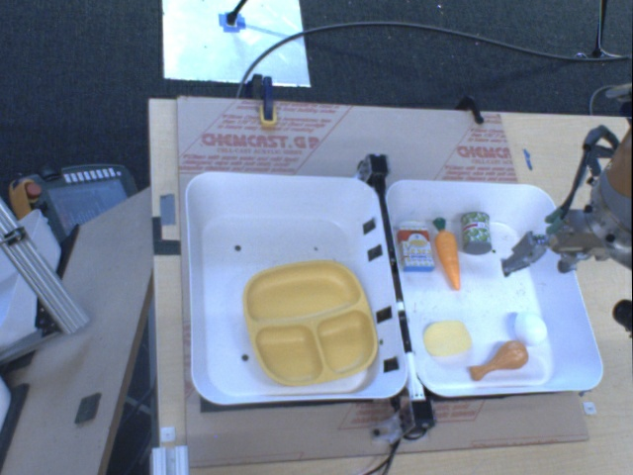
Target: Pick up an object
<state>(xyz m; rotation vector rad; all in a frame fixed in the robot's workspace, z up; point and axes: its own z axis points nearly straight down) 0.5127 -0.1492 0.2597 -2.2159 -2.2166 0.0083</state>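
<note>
Your gripper (518, 256) hangs over the right bin (574, 359), near its right wall; can't tell its state from this angle, and nothing shows in it. Objs in that bin: carton (415, 246), carrot (449, 258), can (476, 233), yellow disc (447, 339), egg (531, 327), drumstick (499, 360). Left bin (213, 265) has a yellow tray (309, 321).

Count's in: two white bins, the left bin (213, 206) and the right bin (564, 310). One yellow divided tray (310, 321) in the left bin. In the right bin: one carton (415, 246), one carrot (449, 257), one can (476, 233), one yellow disc (447, 339), one egg (530, 328), one drumstick (500, 360).
</note>
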